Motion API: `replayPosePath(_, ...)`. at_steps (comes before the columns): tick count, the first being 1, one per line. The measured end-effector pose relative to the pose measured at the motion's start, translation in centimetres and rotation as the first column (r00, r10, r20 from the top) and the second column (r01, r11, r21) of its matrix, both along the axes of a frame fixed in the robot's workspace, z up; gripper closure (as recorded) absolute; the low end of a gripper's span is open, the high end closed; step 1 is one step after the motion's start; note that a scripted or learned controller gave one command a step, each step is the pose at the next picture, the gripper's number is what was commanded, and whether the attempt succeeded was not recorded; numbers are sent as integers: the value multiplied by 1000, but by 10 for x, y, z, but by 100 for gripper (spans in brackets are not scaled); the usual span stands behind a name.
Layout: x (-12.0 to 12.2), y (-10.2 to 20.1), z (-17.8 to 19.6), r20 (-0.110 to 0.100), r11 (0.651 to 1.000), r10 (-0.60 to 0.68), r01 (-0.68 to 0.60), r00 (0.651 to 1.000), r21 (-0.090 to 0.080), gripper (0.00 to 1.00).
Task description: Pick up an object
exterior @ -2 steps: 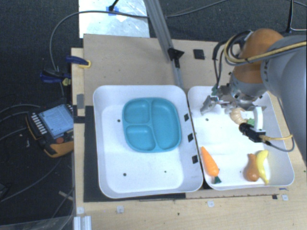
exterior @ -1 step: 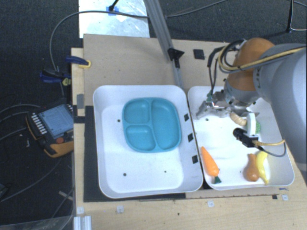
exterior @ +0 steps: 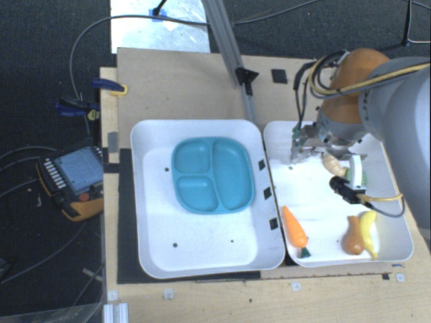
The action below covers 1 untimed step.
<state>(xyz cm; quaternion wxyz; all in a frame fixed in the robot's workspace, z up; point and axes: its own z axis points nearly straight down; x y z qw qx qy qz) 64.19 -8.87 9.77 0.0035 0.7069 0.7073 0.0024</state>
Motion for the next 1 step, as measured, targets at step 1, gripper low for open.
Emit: replayPosePath(1,-2,5,63,-2,1000,4,-4,1000,1,100)
